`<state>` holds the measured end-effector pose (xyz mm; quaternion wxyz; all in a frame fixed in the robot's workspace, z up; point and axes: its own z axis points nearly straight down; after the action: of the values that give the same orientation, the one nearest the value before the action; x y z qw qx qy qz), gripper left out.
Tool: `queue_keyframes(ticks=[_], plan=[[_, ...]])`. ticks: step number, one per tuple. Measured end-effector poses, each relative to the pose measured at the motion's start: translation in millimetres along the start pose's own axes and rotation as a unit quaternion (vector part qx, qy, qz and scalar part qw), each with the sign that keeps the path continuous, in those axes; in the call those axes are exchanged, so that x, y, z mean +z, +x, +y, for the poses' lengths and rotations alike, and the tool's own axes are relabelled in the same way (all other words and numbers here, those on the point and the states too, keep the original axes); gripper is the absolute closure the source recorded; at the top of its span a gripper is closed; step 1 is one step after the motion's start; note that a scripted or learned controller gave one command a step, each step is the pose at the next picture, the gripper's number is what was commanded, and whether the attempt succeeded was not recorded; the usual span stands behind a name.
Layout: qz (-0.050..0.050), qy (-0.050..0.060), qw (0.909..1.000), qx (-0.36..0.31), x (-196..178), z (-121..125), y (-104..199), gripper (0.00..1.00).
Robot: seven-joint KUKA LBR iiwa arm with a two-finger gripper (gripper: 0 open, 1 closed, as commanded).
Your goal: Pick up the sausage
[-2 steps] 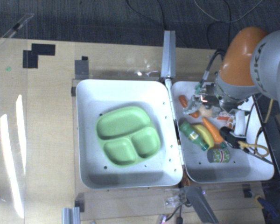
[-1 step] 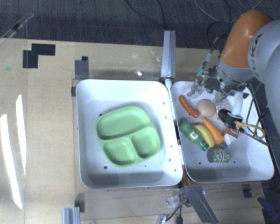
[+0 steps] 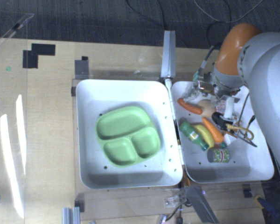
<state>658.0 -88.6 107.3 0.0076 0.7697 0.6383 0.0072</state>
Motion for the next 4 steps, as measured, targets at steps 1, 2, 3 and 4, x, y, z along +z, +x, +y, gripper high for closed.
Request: queue_keyframes(ticks=[1,2,3,4], plan=[[-0.001,0.007,0.993,0.118,-79.1,9.9,21.9,0.0],[0.0,0.0,0.9993,0.036,7.1,9.6,0.6,0.0],[-0.001,-0.008,1.0,0.005,7.0,-3.9,2.0,0.0],[0.0,0.008,0.9968,0.08,-79.7,-18.1,72.8,0.0]])
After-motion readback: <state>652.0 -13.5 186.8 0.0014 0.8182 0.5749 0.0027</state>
